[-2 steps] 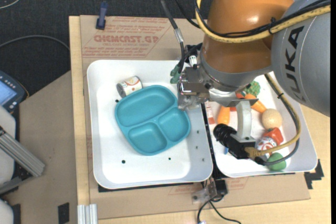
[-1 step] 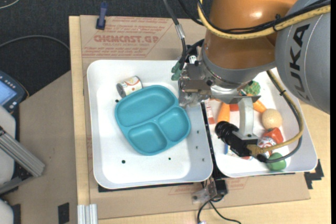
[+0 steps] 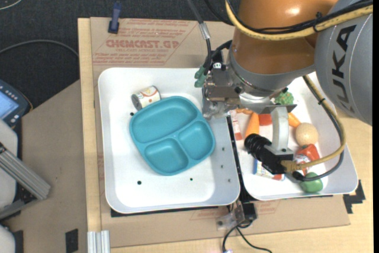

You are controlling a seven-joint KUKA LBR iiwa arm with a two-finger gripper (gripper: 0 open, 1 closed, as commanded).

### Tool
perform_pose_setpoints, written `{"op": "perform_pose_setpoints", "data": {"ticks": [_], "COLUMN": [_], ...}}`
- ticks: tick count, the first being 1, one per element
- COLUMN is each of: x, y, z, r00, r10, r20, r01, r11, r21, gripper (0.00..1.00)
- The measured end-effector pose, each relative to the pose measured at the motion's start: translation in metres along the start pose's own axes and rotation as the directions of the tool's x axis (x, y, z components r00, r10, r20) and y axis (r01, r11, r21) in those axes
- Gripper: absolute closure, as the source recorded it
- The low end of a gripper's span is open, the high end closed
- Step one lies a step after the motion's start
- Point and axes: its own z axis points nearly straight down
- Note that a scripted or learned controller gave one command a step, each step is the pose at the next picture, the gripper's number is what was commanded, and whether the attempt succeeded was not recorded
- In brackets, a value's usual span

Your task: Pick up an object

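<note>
Gripper [image 3: 216,105] over bin seam by tray [image 3: 172,134]; jaw state can't tell. Centre on carrot [image 3: 253,123] w/ straight descent.

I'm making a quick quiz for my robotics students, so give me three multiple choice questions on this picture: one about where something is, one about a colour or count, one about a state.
1. Where does the divided plate lie?
A. in the left bin
B. in the right bin
C. on the cardboard behind the bins

2. How many compartments does the plate have?
A. two
B. three
C. five

3. How does the small can rest?
A. upright on the plate
B. on its side in the bin, beside the plate's rim
C. in the right bin

Answers:
1 A: the teal plate sits on the left bin floor.
2 B: one long section and two smaller ones show.
3 B: its round end faces sideways, at the plate's upper left.
</note>
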Motion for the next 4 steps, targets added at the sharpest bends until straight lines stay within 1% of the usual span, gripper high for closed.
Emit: {"op": "perform_pose_setpoints", "data": {"ticks": [2,3,4], "x": [0.001,0.058,0.049], "y": [0.001,0.043,0.003], "z": [-0.020,0.133,-0.066], "r00": [1.000,1.000,1.000], "r10": [-0.001,-0.004,-0.003], "r20": [0.000,0.005,-0.007], "r01": [0.001,0.004,0.003], "r11": [1.000,1.000,1.000], "r21": [-0.004,0.019,-0.013], "gripper": [1.00,1.00,1.00]}}
